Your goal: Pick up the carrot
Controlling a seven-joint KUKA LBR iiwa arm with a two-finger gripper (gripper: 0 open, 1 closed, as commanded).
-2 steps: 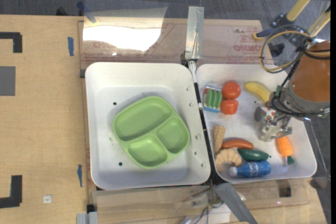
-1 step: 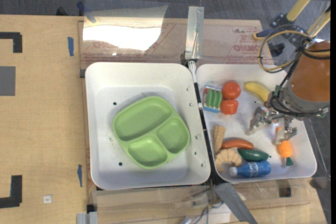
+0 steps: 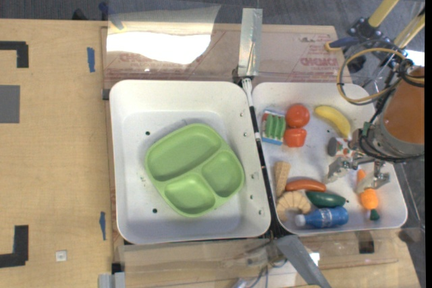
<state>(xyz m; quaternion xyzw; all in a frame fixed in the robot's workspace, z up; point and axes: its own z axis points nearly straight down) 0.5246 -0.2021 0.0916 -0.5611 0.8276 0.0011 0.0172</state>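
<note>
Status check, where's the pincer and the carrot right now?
Pincer low in right bin, nothing seen gripped. Carrot lying just below it. Banana and pepper nearby, not blocking.

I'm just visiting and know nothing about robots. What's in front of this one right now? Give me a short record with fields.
left bin: white bin holding a green divided plate
right bin: white bin holding toy food
carrot: orange carrot near the right bin's lower right corner
gripper: gripper low over the right bin, just above the carrot in the view
other food: banana, tomato, blue bottle, croissant
carrot held: no, it lies apart from the gripper
</note>
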